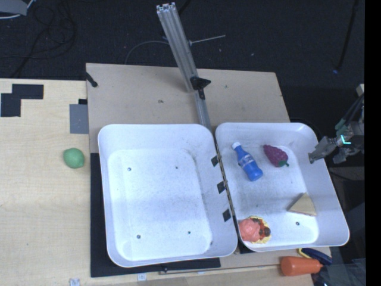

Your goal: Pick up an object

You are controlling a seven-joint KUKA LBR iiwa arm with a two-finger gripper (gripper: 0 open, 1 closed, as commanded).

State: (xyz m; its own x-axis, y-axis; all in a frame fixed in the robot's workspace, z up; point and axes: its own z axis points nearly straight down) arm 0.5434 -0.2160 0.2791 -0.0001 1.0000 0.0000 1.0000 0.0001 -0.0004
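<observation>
The gripper [324,152] hovers at the right bin's [324,234] far right rim; whether it is apart or together cannot be told. Inside that bin lie a blue bottle [247,162], a purple object [275,155], a tan wedge [303,205] and a red-orange item [255,229].

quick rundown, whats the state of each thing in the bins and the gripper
blue bottle: lying on its side, right bin
purple object: resting loose, right bin
tan wedge: lying flat, right bin
red-orange object: resting at near edge, right bin
gripper: at right bin's edge, holding nothing
</observation>
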